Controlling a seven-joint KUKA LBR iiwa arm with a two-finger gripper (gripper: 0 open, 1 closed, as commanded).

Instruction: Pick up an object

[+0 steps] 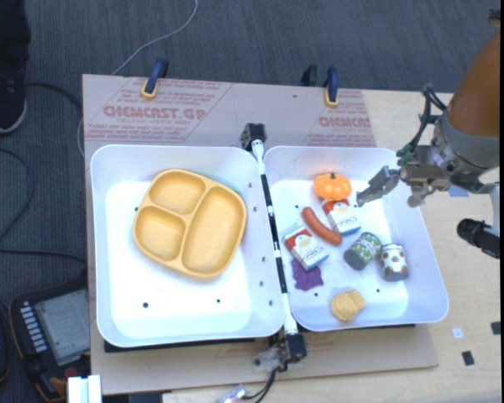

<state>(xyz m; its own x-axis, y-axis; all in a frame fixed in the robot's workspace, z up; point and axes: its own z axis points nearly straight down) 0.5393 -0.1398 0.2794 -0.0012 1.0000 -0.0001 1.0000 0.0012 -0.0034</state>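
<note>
The right bin (420,288) holds several small items: an orange pumpkin (332,185), a red sausage (321,224), two small red-and-white cartons (344,217) (305,248), a purple piece (307,277), a grey-green lump (363,250), a small jar with a red label (394,261) and a yellow biscuit (347,305). My gripper (396,191) hangs over the bin's upper right part, to the right of the pumpkin. Its fingers stand open, one (374,188) pointing left, with nothing between them.
The left bin (122,309) carries a yellow three-compartment plate (190,222). A black divider rail (269,217) runs between the bins. The arm's grey and orange body (479,99) fills the upper right.
</note>
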